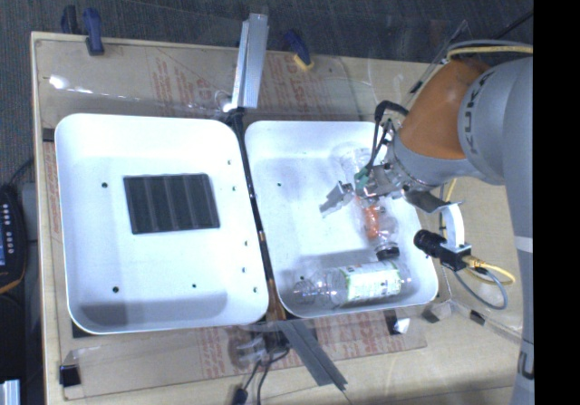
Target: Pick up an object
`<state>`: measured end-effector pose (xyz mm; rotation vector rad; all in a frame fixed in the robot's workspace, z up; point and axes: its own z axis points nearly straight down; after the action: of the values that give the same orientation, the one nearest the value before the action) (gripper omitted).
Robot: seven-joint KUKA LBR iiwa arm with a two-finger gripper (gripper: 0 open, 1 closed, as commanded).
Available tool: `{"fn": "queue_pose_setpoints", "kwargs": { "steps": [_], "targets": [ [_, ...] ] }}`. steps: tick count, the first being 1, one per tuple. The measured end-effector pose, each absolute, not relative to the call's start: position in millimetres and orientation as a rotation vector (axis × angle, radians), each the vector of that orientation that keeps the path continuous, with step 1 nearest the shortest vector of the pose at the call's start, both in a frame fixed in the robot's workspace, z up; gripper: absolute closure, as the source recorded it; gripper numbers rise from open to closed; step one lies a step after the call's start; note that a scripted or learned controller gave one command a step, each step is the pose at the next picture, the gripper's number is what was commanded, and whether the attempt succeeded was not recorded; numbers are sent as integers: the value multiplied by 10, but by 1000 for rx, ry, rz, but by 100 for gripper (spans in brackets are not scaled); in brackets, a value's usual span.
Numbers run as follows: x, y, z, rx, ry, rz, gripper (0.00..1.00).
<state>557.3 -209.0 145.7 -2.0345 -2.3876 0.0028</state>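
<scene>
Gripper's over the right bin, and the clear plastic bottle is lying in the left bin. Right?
Not quite. The camera view shows the clear plastic bottle lying along the near wall of the right bin, not the left bin. The gripper is over the right bin, as you said.

The grey arm (494, 122) reaches in from the right, elbow bent. Its gripper (349, 195) points leftward, hanging low.
</scene>
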Motion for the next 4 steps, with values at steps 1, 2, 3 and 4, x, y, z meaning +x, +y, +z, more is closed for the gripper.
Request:
{"fn": "queue_pose_setpoints", "kwargs": {
  "steps": [1,2,3,4],
  "targets": [
    [5573,-2090,1457,-2034,-2388,3,0],
    [5573,-2090,1457,-2034,-2388,3,0],
    [5577,-2082,1555,-2030,-2389,4,100],
    [5577,-2083,1555,-2029,-2390,5,0]
  ]
}}
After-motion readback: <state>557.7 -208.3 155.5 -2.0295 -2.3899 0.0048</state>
